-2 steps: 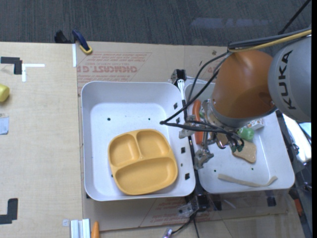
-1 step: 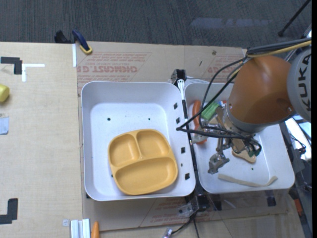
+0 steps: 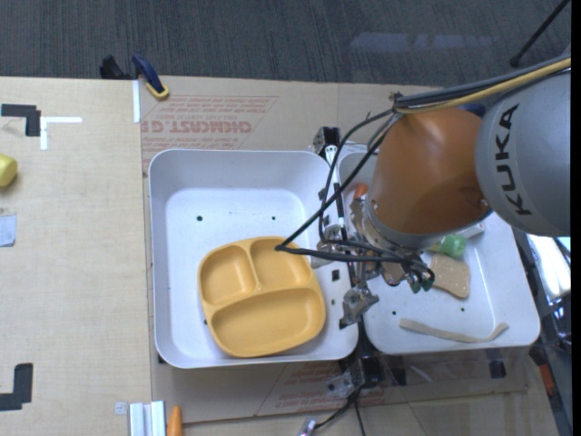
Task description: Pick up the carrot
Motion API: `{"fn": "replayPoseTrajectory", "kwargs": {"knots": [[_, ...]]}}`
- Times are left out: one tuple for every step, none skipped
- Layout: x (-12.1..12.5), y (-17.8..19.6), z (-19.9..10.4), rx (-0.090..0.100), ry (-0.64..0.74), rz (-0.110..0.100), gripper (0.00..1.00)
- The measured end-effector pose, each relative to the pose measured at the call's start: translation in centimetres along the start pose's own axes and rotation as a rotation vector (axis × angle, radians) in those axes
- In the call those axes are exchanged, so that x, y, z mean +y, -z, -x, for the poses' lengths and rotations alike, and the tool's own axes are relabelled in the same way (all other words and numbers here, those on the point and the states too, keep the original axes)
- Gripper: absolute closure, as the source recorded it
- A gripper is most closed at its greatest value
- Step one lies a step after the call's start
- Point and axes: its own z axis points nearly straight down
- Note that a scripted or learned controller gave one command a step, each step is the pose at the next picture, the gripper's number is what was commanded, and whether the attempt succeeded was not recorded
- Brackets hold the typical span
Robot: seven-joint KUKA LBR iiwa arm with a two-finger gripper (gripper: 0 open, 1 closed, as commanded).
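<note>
A small orange-red sliver peeks out at the left edge of the arm's orange band, inside the right bin; it may be the carrot, and the arm hides most of it. My gripper hangs below the wrist over the divide between the two bins, near the right bin's front left corner. Nothing is visibly held in it.
A yellow divided plate lies in the left bin. The right bin holds a green item, a tan slice and a long beige strip. Black cables cross the bins' divide. A yellow object sits far left.
</note>
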Motion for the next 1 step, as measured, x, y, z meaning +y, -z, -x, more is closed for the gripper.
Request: {"fn": "replayPoseTrajectory", "kwargs": {"knots": [[-7.1,0.08,4.07,-0.003,-0.141,-0.002,0.0]]}}
